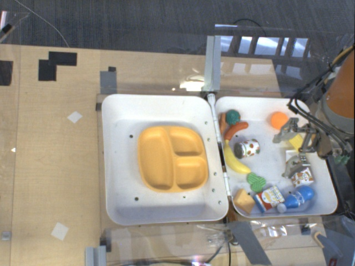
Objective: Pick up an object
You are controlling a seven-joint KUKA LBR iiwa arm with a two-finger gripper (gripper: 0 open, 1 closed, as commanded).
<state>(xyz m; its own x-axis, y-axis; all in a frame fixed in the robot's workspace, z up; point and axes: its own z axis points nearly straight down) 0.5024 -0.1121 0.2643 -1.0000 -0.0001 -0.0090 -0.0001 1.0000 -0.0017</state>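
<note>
**Gripper low in the right bin, nothing lifted yet**

In the right-hand shallow white bin [277, 107], the grey metal two-finger gripper [295, 148] hangs over the far-right side, reaching in from the right edge. Whether it is released or clenched cannot be told; metal parts and cables blur together there, and no object is visibly caught in it.

The candidates all lie in this bin: an orange ball [279, 119] near the top, a small yellow block [297, 141] just beside the gripper, a red-and-white printed carton [302, 177] just below it, a blue plastic bottle [298, 198] at the bottom right, a yellow banana [235, 161], a spotted silver can [247, 148], a red sausage-shaped toy [236, 129] and a green ball [232, 116].

The left white bin [116, 148] holds 1 yellow 3-compartment tray [172, 158].

Judging by this, the approach seems made, while the grasp and the lift remain. The yellow block or the carton looks the likeliest target.
</note>
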